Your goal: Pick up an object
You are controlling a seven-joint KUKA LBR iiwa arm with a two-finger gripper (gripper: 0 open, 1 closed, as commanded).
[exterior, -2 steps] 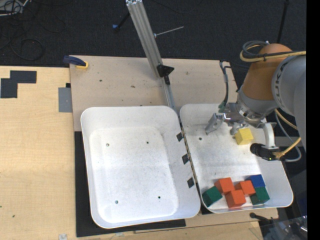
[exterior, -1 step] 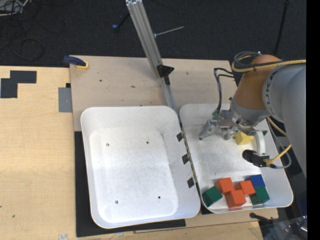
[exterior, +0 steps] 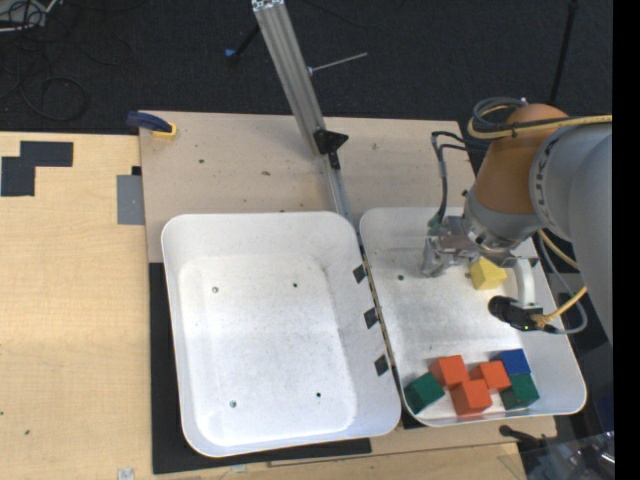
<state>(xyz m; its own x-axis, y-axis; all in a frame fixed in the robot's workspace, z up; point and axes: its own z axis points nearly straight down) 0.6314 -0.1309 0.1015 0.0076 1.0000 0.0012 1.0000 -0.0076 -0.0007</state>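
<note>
Yellow block (exterior: pixel 486 273) sat in the upper part of the right bin (exterior: pixel 440 318), just beside the gripper (exterior: pixel 436 261), which hung low over the bin floor. Couldn't tell how the jaws stood, honestly. Looked like the reaching step to me, nothing gripped. Next move would've needed a shift toward the block before closing.
</note>
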